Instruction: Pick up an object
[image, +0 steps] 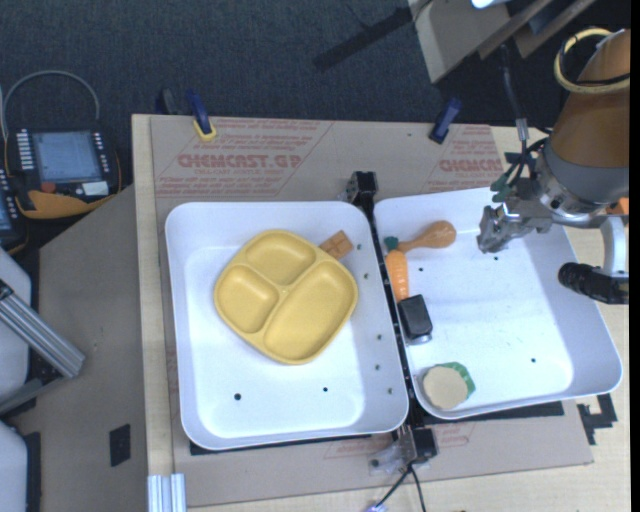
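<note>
Camera view: task names no specific object; candidates sit in the right bin (560, 340); wooden pestle-shaped piece (428, 238) near its far-left corner, long axis roughly left-right, bulb end toward the gripper (492, 240); toy carrot (397, 272) just beside it along the left wall, long axis near-far, green top at the far end; black block (415, 317) just nearer than the carrot; round tan piece with green rim (446, 386) at the near-left corner; gripper hangs over the bin's far part, right of the pestle piece, nothing seen between its fingers, opening cannot be told; left bin (200, 380) holds a yellow divided plate (285, 296), small brown block (336, 243) touching its far-right edge.
</note>
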